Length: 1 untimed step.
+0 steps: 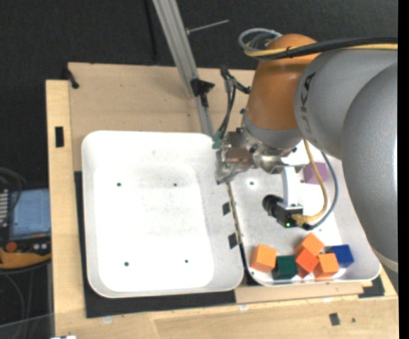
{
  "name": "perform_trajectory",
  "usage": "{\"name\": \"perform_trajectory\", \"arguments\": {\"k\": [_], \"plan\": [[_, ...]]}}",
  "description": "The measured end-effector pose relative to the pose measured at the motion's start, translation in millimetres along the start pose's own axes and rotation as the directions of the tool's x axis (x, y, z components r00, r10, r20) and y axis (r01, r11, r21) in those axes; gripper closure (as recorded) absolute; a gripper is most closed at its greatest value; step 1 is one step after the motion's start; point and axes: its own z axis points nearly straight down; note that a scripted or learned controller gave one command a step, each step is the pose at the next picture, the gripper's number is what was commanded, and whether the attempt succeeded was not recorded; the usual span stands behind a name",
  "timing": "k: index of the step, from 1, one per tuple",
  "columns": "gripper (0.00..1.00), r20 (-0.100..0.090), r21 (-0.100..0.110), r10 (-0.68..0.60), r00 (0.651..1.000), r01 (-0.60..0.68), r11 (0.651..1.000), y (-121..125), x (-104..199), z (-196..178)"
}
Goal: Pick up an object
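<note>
Several small blocks lie along the near edge of the right bin [257, 221]: an orange block [264, 258], a dark green block [285, 267], a red-orange block [308, 251], another orange block [328, 265] and a blue block [342, 254]. A pale purple object [315, 171] shows partly from under the arm at the bin's far right. My gripper [231, 162] hangs at the far left corner of the right bin, close to the wall between the bins and well away from the blocks. Nothing visible is in it.
The left bin [147, 210] lies beside the right one. A slanted metal rail [179, 48] rises from behind the bins near the gripper. A black wrist unit with a green light [280, 209] hangs over the middle of the right bin. The large grey arm covers the bin's right side.
</note>
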Motion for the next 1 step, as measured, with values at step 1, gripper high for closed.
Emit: {"name": "perform_trajectory", "arguments": {"k": [1], "plan": [[1.00, 0.000, -0.001, 0.000, 1.000, 0.000, 1.000, 6.8, 47.2, -11.9]]}}
